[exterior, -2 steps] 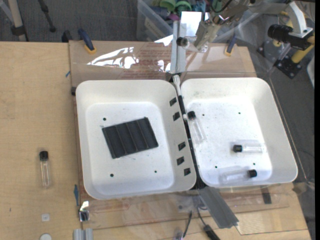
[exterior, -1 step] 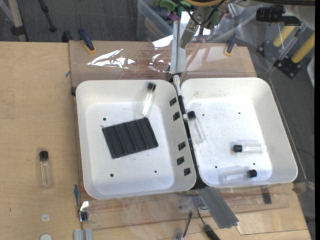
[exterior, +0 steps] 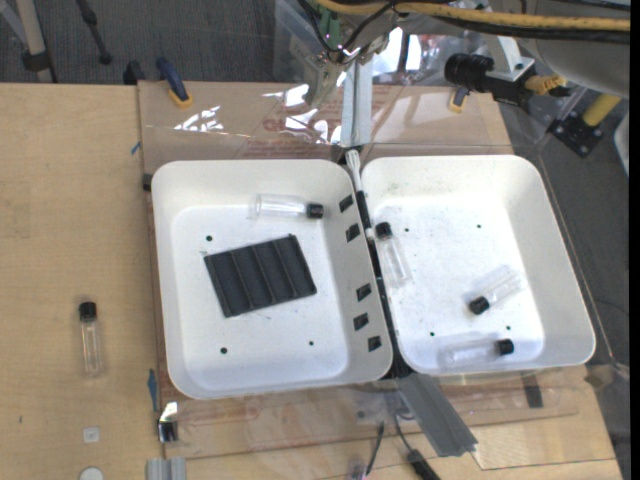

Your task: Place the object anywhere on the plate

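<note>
**Ribbed plate left, vials scattered**

We see a black ribbed rectangular plate [exterior: 260, 274] flat in the left bin [exterior: 180, 368]. A clear vial with a black cap [exterior: 285, 208] lies just beyond it. Three similar vials [exterior: 392, 256] lie in the right bin [exterior: 560, 268]; another [exterior: 90, 336] rests on the wooden surface [exterior: 60, 188]. The tool [exterior: 335, 68] hangs above the bins' far edge, blurred by glare; we cannot tell its opening.
</note>
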Available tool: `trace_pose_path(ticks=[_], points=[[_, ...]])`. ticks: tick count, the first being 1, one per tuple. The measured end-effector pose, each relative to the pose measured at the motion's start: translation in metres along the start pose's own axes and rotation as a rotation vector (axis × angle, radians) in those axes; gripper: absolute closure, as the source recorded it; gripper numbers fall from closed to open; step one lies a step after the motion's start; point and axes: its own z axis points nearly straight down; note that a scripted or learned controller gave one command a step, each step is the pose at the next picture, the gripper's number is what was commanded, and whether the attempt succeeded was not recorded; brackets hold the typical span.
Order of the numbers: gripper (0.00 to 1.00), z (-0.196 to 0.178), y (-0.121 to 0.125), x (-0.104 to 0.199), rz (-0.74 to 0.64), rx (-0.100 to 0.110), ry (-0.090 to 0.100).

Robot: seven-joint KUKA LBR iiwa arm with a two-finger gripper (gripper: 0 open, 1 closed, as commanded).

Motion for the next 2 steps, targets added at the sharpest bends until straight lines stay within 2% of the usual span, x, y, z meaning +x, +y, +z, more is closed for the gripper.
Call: trace_pose_path(ticks=[1, 2], points=[[1.0, 0.102, 0.003, -0.01, 0.352, 0.003, 0.002], [1.0, 0.097, 0.043, 0.016, 0.328, -0.002, -0.001]])
